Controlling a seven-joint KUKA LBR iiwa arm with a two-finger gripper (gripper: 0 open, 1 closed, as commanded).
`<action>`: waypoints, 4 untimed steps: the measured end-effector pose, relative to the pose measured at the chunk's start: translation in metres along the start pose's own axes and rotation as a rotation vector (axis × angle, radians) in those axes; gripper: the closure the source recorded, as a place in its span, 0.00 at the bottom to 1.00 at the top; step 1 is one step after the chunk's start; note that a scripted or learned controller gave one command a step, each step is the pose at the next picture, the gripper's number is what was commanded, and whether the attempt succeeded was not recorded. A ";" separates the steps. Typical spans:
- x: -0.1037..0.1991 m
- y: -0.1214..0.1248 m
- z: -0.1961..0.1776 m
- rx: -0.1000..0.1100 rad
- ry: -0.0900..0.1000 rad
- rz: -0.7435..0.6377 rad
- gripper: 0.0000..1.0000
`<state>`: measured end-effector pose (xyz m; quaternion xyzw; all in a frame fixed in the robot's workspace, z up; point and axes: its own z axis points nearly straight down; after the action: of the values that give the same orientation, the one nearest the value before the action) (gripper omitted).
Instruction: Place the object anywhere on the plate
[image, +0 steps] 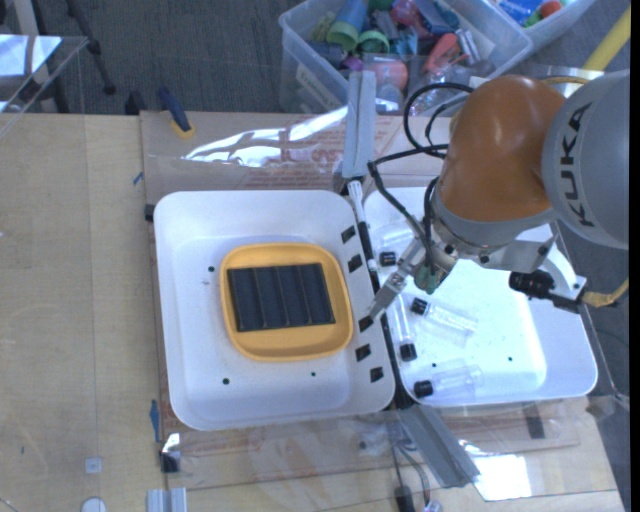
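Orange band (495, 150) of the grey KUKA arm rises closest to the lens, coming in from the desk's (70, 300) right edge and covering the far part of the right bin (570, 375). Black cables (415, 105) loop beside the band on its left. Below the band the claw (405, 278) points down and leftward, low over the near-left part of the right bin, just beside the wall the two bins share. I cannot tell whether the claw is open or closed, and nothing can be made out in its grip.

Three clear vials with black caps lie on the right bin's floor. One vial (445, 318) rests just right of the claw tip. A second vial (445, 382) lies near the bin's front edge, and a third vial (400, 330) sits close to the shared wall. All of them are well apart from the plate.

A yellow plate (285, 345) with rounded corners sits in the middle of the left bin (190, 330). A dark ribbed panel (280, 297) lies flat at the plate's centre.

Small black clips (362, 352) dot the shared wall. At the desk's far edge stands a clear storage box (400, 40) full of colourful toys.
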<state>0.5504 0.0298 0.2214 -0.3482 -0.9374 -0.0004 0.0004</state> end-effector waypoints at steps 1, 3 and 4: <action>-0.089 0.001 0.025 -0.002 -0.005 -0.107 0.00; -0.150 -0.011 -0.022 -0.009 -0.013 -0.209 1.00; -0.123 -0.059 -0.001 -0.001 -0.003 -0.454 1.00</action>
<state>0.6050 -0.0946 0.2223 -0.1284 -0.9917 -0.0007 -0.0011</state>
